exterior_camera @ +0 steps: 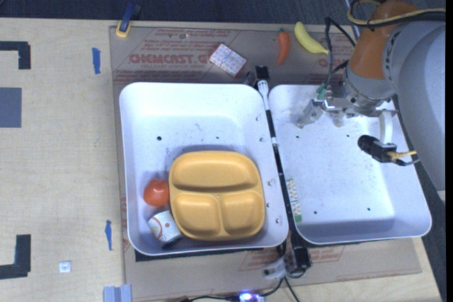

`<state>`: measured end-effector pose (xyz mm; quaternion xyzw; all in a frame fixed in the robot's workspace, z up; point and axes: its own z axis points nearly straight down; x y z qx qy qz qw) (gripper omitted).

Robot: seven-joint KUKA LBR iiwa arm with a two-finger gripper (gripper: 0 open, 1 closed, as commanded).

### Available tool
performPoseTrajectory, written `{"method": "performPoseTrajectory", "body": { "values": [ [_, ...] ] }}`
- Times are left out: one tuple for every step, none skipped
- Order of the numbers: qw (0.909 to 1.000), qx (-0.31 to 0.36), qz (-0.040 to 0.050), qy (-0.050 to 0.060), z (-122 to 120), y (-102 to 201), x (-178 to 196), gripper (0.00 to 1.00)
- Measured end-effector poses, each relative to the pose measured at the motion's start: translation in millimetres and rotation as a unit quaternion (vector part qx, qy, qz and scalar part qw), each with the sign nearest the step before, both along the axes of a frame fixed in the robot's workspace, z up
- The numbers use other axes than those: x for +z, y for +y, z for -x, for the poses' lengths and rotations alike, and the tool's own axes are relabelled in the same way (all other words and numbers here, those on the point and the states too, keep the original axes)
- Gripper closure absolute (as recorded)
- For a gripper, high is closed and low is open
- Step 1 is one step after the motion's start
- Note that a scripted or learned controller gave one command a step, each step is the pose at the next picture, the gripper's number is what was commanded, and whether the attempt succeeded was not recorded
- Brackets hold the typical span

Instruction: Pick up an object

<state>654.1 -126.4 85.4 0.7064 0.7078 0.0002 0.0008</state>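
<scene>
The arm (417,67) is cut off by the right edge of the view, so only its wrist end shows. The gripper (315,112), over the far left corner of the right bin (368,223), is too small and blurred to tell how its fingers stand. In the left bin (134,152), the yellow divided tray (216,194) hides part of the orange-red ball (156,192) and the small white-and-orange can (163,226) by the near left corner.

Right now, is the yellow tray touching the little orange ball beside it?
Touching, as far as the camera view shows: the ball sits against the left edge of the tray with no white bin floor showing between them.
</scene>
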Motion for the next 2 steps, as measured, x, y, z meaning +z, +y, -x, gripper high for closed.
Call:
{"method": "performPoseTrajectory", "body": {
  "values": [
    [1.0000, 0.001, 0.0009, -0.001, -0.9, 0.5, 10.9, 1.00],
    [1.0000, 0.000, -0.0004, 0.000, 10.5, 89.9, 100.1, 1.00]
  ]
}}
